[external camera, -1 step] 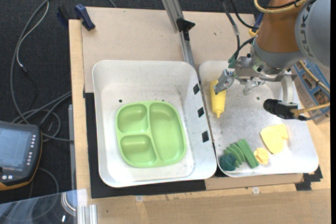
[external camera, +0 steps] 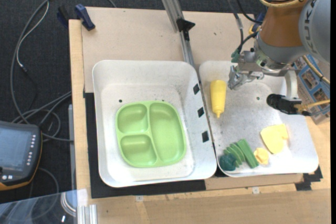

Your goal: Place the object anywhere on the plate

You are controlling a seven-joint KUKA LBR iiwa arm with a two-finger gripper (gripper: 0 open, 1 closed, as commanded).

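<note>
Camera view: gripper (external camera: 237, 80) is hovering over the upper part of the right bin (external camera: 307, 139), just right of the yellow bottle (external camera: 218, 97) — not touching it, nothing between the fingers; how far they are spread cannot be told. Bottle is lying near the bin's left wall. Green divided plate (external camera: 151, 134) is sitting in the left bin (external camera: 105, 81). Green and yellow toy pieces (external camera: 252, 152) are lying near the right bin's front.

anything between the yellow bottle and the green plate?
No objects. In the camera view, just the adjoining bin walls with black clips separate the yellow bottle from the green plate.
</note>
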